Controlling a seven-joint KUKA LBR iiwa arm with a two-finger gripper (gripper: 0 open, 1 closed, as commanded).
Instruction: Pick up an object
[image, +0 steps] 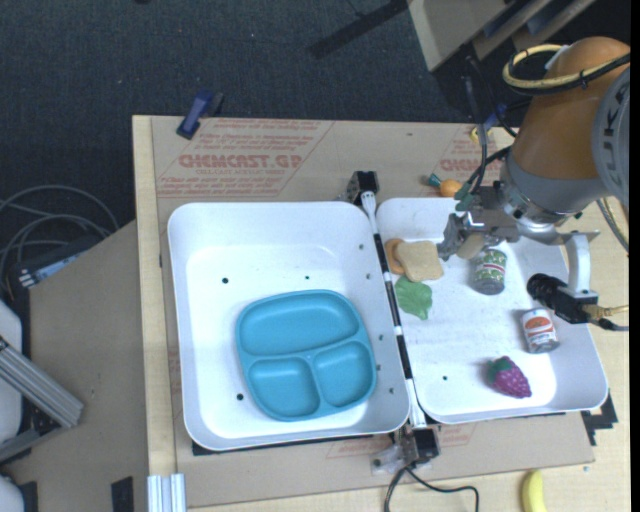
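My gripper (462, 238) hangs low over the back of the right bin (450, 395), right of a tan slice of bread (418, 261) and left of a small can with a green label (489, 270). A green leafy toy (413, 297) lies in front of the bread near the bin's left wall. A second small can with a red label (539, 330) stands at the right side. A purple bunch of grapes (510, 377) lies near the front right corner. Nothing shows between the gripper's fingers.
The left bin (200, 300) holds a blue divided tray (305, 352). A black clamp (363, 186) sits at the back where the bins meet. A small orange item (448, 185) lies on the bench behind the right bin. A black fixture (557, 296) reaches over the right bin's right rim.
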